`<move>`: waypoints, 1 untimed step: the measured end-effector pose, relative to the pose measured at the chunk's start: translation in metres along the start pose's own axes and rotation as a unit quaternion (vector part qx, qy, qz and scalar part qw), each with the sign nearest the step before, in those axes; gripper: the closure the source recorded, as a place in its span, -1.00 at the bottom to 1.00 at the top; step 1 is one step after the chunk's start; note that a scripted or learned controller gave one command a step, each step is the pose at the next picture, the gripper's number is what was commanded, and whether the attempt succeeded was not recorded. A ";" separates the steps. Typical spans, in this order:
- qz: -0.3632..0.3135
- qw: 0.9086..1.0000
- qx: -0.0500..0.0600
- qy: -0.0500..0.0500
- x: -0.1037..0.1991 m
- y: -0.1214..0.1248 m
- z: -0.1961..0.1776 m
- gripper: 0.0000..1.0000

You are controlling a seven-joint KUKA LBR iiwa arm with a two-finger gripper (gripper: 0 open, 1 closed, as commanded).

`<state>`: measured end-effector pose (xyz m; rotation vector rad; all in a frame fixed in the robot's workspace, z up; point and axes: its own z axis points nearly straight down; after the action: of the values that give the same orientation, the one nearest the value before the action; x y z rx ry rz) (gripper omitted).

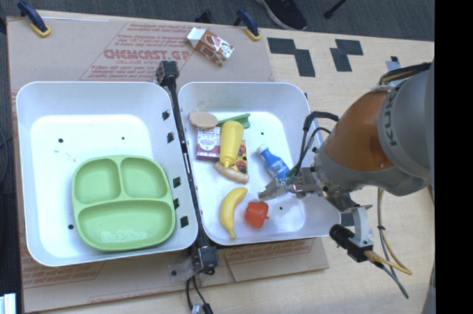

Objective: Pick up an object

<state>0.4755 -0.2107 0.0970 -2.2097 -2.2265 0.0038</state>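
Approach step: gripper (pixel 272 191) hovers low in the right bin (pixel 292 94), fingers slightly parted and holding nothing, just beside the red tomato-like toy (pixel 256 213). Next, descend and close.

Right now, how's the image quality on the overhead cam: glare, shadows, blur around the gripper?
Camera view: even, diffuse light, and the white bins show no blown-out glare. Soft shadows only, under the banana and along the bin walls. The whole frame is slightly soft; the gripper is small and blurry beside the blue bottle. Mild perspective slant, no strong distortion.
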 end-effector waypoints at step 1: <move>-0.003 1.000 0.000 -0.001 0.000 0.001 -0.011 1.00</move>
<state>0.4765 -0.2110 0.1076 -2.2033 -2.2347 0.0054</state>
